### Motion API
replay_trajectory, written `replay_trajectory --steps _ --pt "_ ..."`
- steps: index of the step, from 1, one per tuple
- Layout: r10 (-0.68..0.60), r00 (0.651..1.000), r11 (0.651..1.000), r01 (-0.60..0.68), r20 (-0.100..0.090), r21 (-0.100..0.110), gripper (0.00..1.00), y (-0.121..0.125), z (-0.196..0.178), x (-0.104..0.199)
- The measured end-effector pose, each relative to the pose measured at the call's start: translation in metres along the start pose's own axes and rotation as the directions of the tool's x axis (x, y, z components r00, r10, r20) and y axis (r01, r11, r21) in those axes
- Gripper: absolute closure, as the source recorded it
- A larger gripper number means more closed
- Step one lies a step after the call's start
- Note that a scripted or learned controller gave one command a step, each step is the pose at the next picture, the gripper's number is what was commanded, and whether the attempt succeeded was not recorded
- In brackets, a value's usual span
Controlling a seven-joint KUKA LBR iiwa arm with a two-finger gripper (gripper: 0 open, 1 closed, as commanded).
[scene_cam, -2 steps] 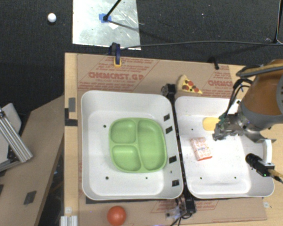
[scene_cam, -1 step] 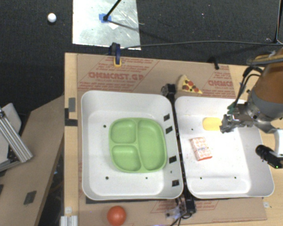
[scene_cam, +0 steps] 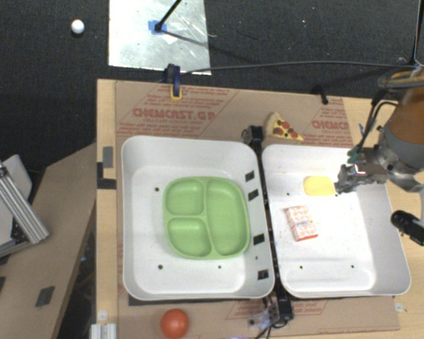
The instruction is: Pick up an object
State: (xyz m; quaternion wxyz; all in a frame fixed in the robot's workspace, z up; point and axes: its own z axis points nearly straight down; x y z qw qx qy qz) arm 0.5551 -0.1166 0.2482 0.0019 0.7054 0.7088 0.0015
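A yellow, flat oval object (scene_cam: 318, 185) lies in the right white bin (scene_cam: 347, 274), in its far half. Nearer the front of that bin lies a small red-and-white box (scene_cam: 302, 223), tilted. My gripper (scene_cam: 348, 178) hangs at the right side of that bin, just to the right of the yellow object and close to it. Nothing shows between the gripper and the bin floor. A green sectioned tray (scene_cam: 205, 217) lies in the middle of the left white bin (scene_cam: 142, 267).
A toy pizza slice (scene_cam: 284, 127) lies on the cardboard behind the bins. An orange-red ball (scene_cam: 174, 323) sits in front of the left bin. A foil sheet (scene_cam: 158, 31) and a small white ball (scene_cam: 78, 26) lie at the far back.
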Motion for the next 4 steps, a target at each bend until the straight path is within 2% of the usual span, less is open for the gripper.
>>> replay_trajectory --steps 1,2,3,4 --pt "-0.005 1.000 1.000 0.005 -0.002 0.001 1.00 0.015 -0.004 0.059" --pt "-0.005 1.000 1.000 0.005 -0.002 0.004 1.00 0.024 0.010 0.111" --pt "-0.005 1.000 1.000 0.005 -0.002 0.002 1.00 0.049 0.014 0.167" --pt "-0.005 1.000 1.000 0.005 -0.003 0.003 1.00 0.063 0.027 0.220"
